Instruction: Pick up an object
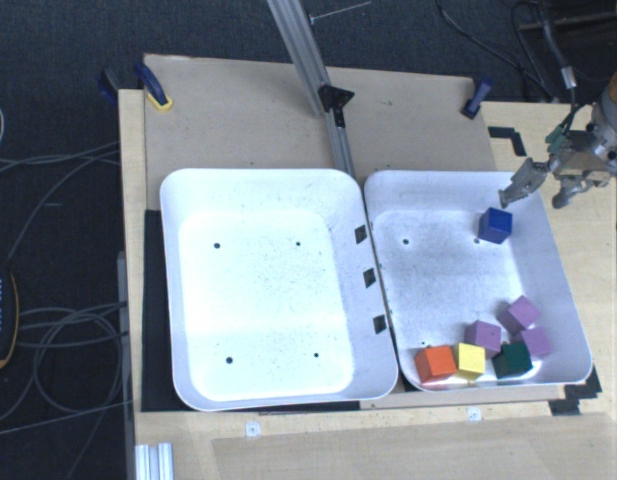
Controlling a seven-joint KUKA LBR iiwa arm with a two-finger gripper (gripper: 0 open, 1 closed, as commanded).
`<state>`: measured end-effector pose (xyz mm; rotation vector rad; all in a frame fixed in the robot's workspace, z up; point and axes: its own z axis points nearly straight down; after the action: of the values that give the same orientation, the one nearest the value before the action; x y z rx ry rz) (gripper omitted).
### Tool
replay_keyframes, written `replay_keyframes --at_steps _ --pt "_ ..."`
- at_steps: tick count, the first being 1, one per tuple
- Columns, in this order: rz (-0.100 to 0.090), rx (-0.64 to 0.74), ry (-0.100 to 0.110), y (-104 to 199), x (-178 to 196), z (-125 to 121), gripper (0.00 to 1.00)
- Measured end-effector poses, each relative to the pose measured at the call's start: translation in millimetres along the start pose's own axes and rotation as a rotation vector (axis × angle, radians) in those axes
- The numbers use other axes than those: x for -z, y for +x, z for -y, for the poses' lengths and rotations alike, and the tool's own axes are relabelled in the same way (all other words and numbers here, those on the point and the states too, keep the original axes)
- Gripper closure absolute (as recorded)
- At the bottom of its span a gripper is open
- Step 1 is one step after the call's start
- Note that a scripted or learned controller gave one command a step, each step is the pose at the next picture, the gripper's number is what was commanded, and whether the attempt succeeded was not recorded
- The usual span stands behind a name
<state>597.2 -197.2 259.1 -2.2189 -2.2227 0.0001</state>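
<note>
bench, two white bins. left bin [188, 298]: bare floor. right bin [428, 268]: blue cube [495, 225] near far wall; orange [436, 362], yellow [471, 359], green [511, 360] and three purple cubes [522, 314] clustered at near right corner. gripper [544, 192] above far right rim, fingers spread, nothing between them.

One fixed camera, above bench [288, 118], slanted downward (both bins [258, 193] visible)

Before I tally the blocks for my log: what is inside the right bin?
The right bin holds a blue block near its far side, and by its near edge orange, yellow, green and three purple blocks. Anything beneath that pile is covered.
</note>
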Motion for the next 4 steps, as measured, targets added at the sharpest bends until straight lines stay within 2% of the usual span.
replay_keyframes --at_steps 1,2,4 --pt "0.0 0.0 0.0 0.0 0.0 0.0 0.0" --pt "-0.001 -0.001 0.004 1.0 -42.1 -0.8 0.0" --pt "-0.002 -0.001 0.006 3.8 -159.0 0.8 0.0"
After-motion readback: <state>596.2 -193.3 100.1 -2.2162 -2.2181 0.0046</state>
